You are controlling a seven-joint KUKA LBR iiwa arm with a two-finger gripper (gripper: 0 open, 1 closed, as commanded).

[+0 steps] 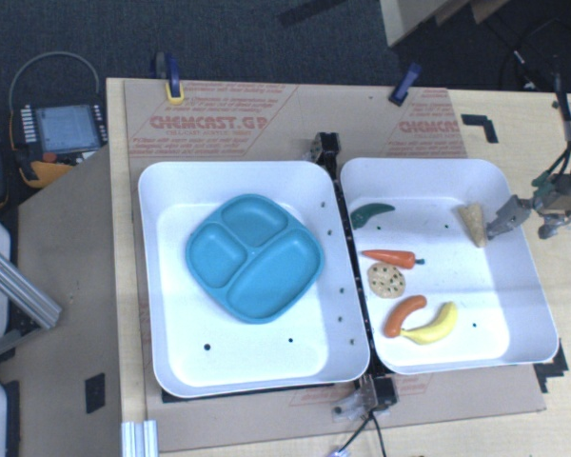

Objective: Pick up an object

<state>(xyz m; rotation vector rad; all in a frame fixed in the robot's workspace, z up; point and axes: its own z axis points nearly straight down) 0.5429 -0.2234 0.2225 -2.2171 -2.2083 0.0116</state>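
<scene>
At the lower right, the right bin [514,350] holds a banana [435,326] touching a sausage [403,314], then a cookie [385,279], carrot [390,256], green pepper [370,213] and a tan wedge [473,223]. Beside the wedge sits the gripper [507,219]; its opening cannot be told. Left bin [171,350] holds 1 blue tray [254,256].

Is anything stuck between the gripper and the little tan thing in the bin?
Nothing visible is in the way. The gripper sits right beside the tan piece near the upper right of the right bin. The other toy foods lie further left, clear of it.
</scene>
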